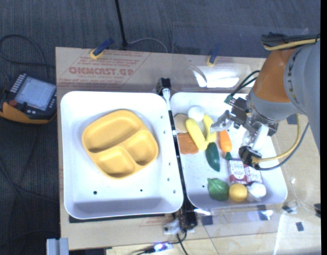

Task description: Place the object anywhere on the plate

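We take the task's object to be one of the toy foods heaped in the right bin (280, 187), though nothing tells us which. The likeliest candidates lie closest to the gripper (239, 122): a small carrot (225, 141) and a yellow banana (195, 134), with a second yellow piece (208, 127) between them. The gripper hangs over the bin's upper middle, at about two o'clock from the carrot and just beside it. We cannot tell how far apart its tips stand, since the wrist housing and cables crowd that spot, and we see nothing between them.

Further out, a white egg (196, 112) sits at twelve o'clock from the banana, a dark green pepper (212, 156) at six o'clock from the yellow piece, and an orange slab (188, 144) against the bin's left wall. Along the bottom edge lie a green rounded vegetable (217, 189), a lemon (238, 192), a white ball (257, 190) and a small labelled packet (238, 170).

The yellow divided plate (120, 142) rests in the left bin (73, 195), at nine o'clock from the pile and well apart from it.

The crowding is the main risk as we judge it: a descent could catch two pieces at once or nudge the carrot aside. Rounded plastic may also slip out during the carry over the walls between the bins.

The arm's upper links are cut off at the right, and the packet's label is too small to read.
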Robot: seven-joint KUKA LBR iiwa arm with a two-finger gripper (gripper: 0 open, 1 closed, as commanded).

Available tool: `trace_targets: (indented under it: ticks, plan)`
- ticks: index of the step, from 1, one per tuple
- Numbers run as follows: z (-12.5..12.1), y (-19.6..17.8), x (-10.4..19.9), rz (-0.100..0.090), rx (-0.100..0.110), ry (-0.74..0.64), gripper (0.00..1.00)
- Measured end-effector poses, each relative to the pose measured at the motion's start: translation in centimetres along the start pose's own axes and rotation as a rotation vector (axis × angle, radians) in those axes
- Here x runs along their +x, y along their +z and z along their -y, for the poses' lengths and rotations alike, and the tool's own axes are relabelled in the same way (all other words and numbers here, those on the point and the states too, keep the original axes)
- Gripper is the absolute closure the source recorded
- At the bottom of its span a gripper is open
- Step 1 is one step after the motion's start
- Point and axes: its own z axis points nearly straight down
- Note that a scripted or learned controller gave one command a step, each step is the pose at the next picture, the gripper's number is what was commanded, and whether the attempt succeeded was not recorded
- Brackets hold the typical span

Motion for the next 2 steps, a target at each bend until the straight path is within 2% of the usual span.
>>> trace_targets:
  ticks: [1,2]
  plan:
    - [5.69,0.02,-4.03,-0.001,0.000,-0.292,0.00]
    - [5.69,0.02,-4.03,-0.001,0.000,-0.292,0.00]
